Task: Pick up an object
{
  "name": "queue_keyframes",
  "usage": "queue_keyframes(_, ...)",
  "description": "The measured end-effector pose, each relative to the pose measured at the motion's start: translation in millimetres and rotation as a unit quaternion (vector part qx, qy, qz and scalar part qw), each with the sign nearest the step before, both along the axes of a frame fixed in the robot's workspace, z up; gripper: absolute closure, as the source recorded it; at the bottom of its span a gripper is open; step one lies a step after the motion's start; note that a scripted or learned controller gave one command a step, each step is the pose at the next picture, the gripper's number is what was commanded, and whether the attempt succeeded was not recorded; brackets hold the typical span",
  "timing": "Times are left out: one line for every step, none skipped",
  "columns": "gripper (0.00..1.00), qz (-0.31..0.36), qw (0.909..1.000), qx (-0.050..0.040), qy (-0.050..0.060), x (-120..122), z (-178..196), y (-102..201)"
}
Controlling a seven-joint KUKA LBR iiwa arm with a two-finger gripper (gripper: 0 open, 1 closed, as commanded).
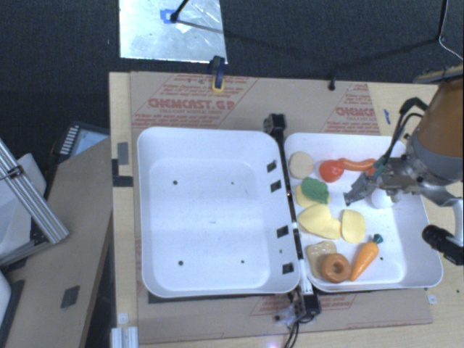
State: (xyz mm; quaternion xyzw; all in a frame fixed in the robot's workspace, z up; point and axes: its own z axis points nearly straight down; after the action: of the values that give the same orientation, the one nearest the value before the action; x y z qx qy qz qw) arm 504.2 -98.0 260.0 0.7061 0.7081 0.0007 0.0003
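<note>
Camera view: two white bins are sitting side by side on the tabletop (181, 96). The left bin (210, 209) is lying next to the right bin (417, 267), which is carrying the toy food. A cream round piece (301, 165) is resting near that bin's far-left corner, with a red-and-orange piece (341, 168) just beside it along the far edge. A green piece (315, 190) is lying below these, then two pale yellow pieces (320, 221) (353, 226) side by side mid-bin. A brown doughnut (335, 267) and a carrot (363, 259) are sitting near the near edge. The arm (444, 133) is reaching in over the right edge; the hand (357, 194) is hovering over the bin's middle, above the yellow pieces. Whether its fingers are wide or narrow, cannot tell.
</note>
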Motion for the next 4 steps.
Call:
queue_keyframes(1.00, 0.001, 1.0000, 0.0000, -0.002, 1, 11, 0)
queue_keyframes(1.00, 0.002, 1.0000, -0.0012, -0.007, 28, 122, 14)
queue_keyframes(1.00, 0.002, 1.0000, -0.0012, -0.007, 68, 281, 22)
queue_keyframes(1.00, -0.003, 1.0000, -0.0020, -0.001, 124, 233, -54)
